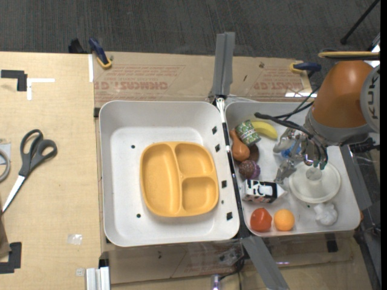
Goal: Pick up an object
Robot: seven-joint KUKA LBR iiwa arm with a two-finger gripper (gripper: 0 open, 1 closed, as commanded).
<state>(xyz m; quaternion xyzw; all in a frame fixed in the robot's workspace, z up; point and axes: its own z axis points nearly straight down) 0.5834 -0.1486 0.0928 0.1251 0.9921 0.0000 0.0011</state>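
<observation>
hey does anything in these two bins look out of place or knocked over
Nothing looks spilled or damaged. The yellow divided plate lies flat in the left bin; the right bin is crowded with toy food, and the black-and-white carton lies on its side.

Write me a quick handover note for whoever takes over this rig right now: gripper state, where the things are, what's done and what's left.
Gripper: low over the right bin, beside the white dish; I can't see anything held in it.
Right bin things: banana, brown pear, dark purple fruit, black-and-white carton, tomato, orange, all lying in the bin.
Left bin: yellow divided plate.
Done: arm is over the right bin.
Left: grasp one thing and lift it; nothing is visibly picked up yet.
</observation>
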